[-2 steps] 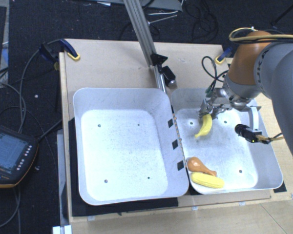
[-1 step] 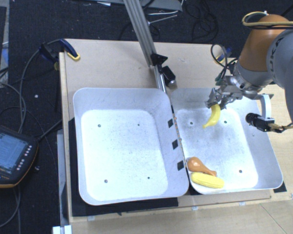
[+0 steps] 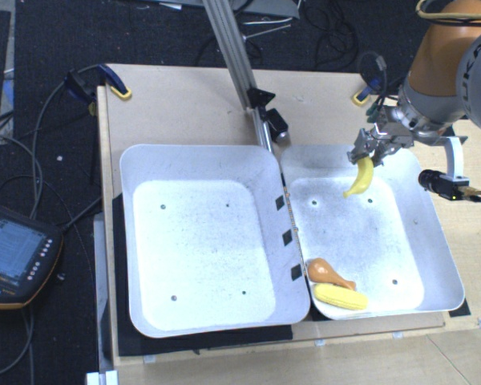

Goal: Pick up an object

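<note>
A yellow banana (image 3: 361,178) hangs from my gripper (image 3: 368,157) above the far part of the right bin (image 3: 433,239). The fingers are closed on its upper end and the fruit is off the bin floor. At the bin's near left corner lie an orange pear-shaped object (image 3: 329,272) and a yellow corn-like object (image 3: 341,297), side by side and touching.
The left bin (image 3: 144,183) lies beside the right one, with a divider with black clips (image 3: 289,235) between them. A slanted metal pole (image 3: 236,54) rises behind the bins. Yellow-and-blue clamps (image 3: 112,83) sit on the bench's back corners. A pendant (image 3: 12,255) lies far left.
</note>
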